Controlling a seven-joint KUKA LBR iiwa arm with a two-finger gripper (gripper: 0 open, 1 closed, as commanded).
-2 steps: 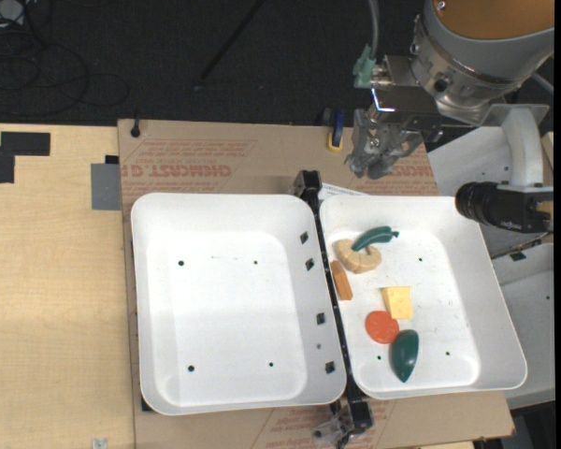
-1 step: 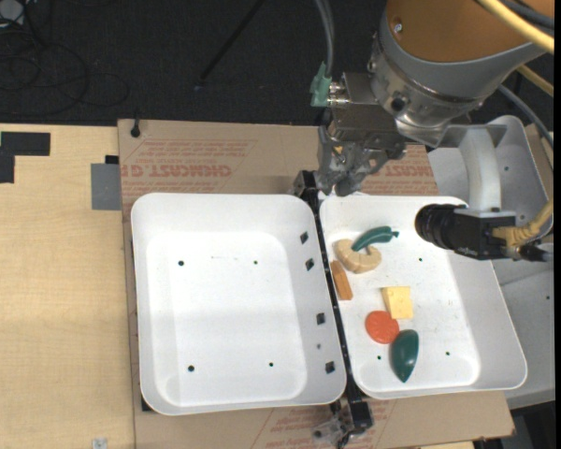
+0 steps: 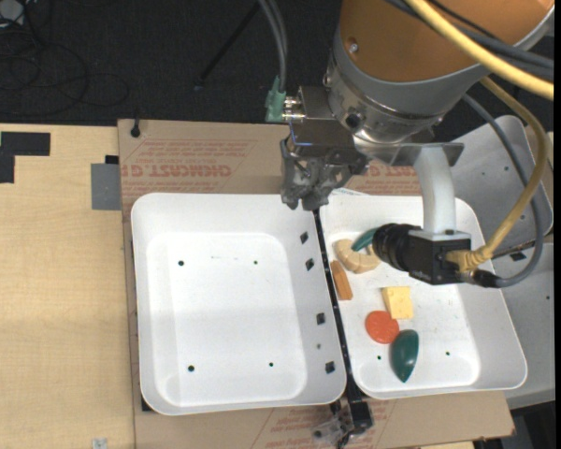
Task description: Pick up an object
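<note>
The right bin [image 3: 486,368] holds several small objects. A tan crescent piece [image 3: 359,260] lies next to a small teal piece [image 3: 363,242] and an orange stick [image 3: 341,282]. Nearer the front are a yellow square block [image 3: 398,302], a red disc [image 3: 381,326] and a dark green teardrop shape [image 3: 404,354]. My gripper [image 3: 305,195] hangs over the far end of the divider between the two bins, up and left of these objects and apart from all of them. Nothing is visibly held.
The left bin [image 3: 150,297] sits beside the right one on a cardboard sheet [image 3: 196,162]. A black cylindrical unit [image 3: 413,251] on a white bracket juts over the right bin's far part. The arm's large grey and orange body [image 3: 421,45] looms above.
</note>
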